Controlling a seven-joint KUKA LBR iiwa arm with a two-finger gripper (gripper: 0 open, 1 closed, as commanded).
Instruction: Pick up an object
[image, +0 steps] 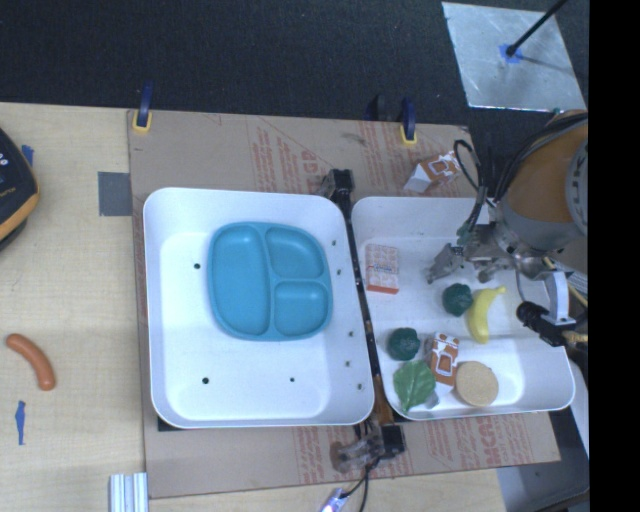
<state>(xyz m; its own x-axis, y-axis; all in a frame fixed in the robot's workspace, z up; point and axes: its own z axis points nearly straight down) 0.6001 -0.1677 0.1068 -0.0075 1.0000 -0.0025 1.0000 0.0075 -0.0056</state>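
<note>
While I hang over the right bin, this is how the bench lies:

Claw: my two-finger gripper (447, 268) sits at the 12 o'clock part of the right shallow white bin (540, 390); its dark metal fingers point toward 9 o'clock, spread apart with nothing between them.

Arm: my grey arm with the orange band (545, 185) comes in from 3 o'clock.

Nearest thing: a small dark green rounded toy (458, 298) lies just at 5 o'clock of my fingertips, apart from them.

Banana: a small yellow toy banana (483, 311) lies just beside that green toy, at its 3 o'clock.

Packet: a flat white and orange rectangular packet (381, 268) rests at 9 o'clock of my claw, near the bin's left wall.

Lower cluster: toward 6 o'clock in the same bin lie a second dark green round toy (404, 343), a green leaf-shaped toy (414, 384), a small orange and white carton (443, 357) and a tan round biscuit-like disc (477, 383), close together.

Left bin: the left shallow white bin (180, 390) holds a light blue plastic divided plate (269, 279), near its middle.

Outside the bins: an orange-brown toy sausage (32, 361) lies on the wooden bench (65, 260) far out at 9 o'clock.
</note>
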